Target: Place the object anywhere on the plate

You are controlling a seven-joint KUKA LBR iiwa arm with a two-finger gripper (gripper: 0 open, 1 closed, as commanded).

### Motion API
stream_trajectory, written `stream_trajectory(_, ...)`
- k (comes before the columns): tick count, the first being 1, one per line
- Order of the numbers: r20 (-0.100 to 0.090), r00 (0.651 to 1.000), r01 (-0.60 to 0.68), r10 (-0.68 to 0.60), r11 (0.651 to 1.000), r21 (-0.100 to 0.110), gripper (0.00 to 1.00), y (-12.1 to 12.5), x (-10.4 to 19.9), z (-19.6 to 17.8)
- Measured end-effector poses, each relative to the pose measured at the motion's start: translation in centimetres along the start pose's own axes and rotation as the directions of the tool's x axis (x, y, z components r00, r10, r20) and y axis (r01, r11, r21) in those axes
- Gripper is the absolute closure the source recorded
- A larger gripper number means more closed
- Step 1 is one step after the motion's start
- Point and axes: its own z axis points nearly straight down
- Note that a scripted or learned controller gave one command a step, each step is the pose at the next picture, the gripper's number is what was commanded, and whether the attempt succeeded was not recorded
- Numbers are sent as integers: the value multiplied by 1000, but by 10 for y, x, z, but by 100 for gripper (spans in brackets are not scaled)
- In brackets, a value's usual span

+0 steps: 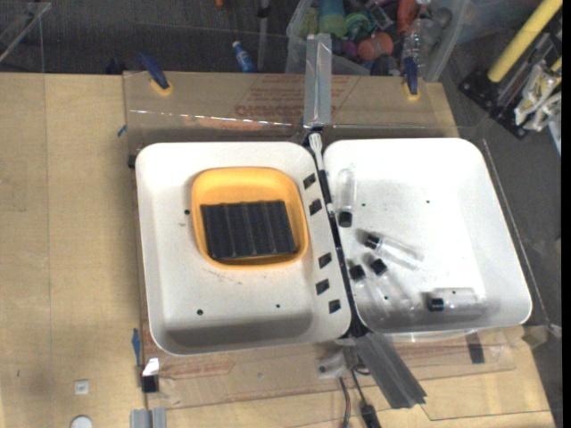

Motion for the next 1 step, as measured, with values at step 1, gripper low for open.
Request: stream_trajectory(1, -1, 997, 77, -77, 997, 0, 100, 0, -1, 11)
